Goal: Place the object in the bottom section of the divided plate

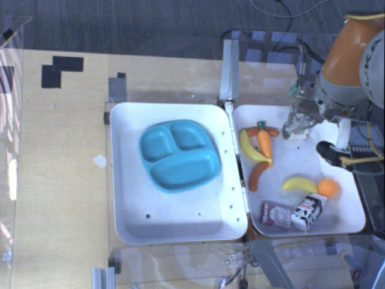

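I see the tabletop [60, 179] carrying two white bins. The left bin [129, 221] holds the blue divided plate [179, 155], nothing in its sections. The right bin [355, 218] is crowded: two bananas [251, 150] [299, 185], a carrot [263, 141], a sausage [258, 175], an orange [328, 188], two small cartons [308, 211] [275, 215]. The arm [355, 59] reaches in from the right, its jaws [296, 127] hanging over the bin's far edge, just right of the carrot; I cannot tell how wide they stand
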Robot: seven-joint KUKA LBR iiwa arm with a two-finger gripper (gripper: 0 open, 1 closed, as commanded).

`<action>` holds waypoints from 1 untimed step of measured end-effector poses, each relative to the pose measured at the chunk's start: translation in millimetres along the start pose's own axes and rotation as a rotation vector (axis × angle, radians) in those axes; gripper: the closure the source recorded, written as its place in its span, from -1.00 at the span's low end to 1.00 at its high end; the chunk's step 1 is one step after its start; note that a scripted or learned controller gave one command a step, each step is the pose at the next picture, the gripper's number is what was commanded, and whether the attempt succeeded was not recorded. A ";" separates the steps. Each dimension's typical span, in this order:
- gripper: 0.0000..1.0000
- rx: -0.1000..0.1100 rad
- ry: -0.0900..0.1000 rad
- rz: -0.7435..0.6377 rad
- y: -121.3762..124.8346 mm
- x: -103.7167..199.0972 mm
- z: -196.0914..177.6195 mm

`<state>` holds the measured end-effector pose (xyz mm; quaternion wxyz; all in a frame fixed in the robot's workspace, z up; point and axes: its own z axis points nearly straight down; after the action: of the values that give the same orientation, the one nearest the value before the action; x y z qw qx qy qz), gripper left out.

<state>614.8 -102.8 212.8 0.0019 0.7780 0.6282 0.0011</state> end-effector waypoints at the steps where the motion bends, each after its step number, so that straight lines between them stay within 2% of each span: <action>1: 1.00 0.001 0.002 -0.023 -54.9 81.0 12.8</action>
<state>578.2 -12.1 199.7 0.0008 0.7708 0.6371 0.0014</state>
